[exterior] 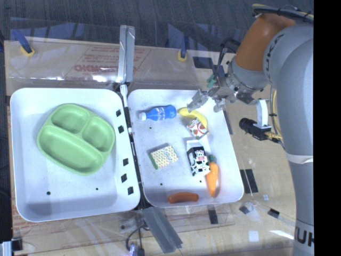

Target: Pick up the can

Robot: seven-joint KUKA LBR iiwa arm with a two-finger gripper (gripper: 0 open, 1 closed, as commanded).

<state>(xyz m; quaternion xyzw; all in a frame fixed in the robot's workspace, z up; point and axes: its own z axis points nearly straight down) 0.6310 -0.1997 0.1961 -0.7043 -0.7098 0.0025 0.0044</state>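
A small can (197, 127) with a white, red and orange label lies tilted in the right bin (160, 188), toward its back right. My gripper (208, 103) hangs over the bin's back right corner, just above and slightly right of the can. Its two fingers (197, 100) stand apart, open, with nothing between them. A yellow banana (187, 112) lies between the gripper and the can, touching the can's upper edge.
The right bin also holds a blue bottle (158, 113), a patterned square block (164, 156), a black-and-white cow carton (199, 161), a carrot (212, 178) and a sausage (183, 198). A green divided plate (77, 138) sits in the left bin (32, 196).
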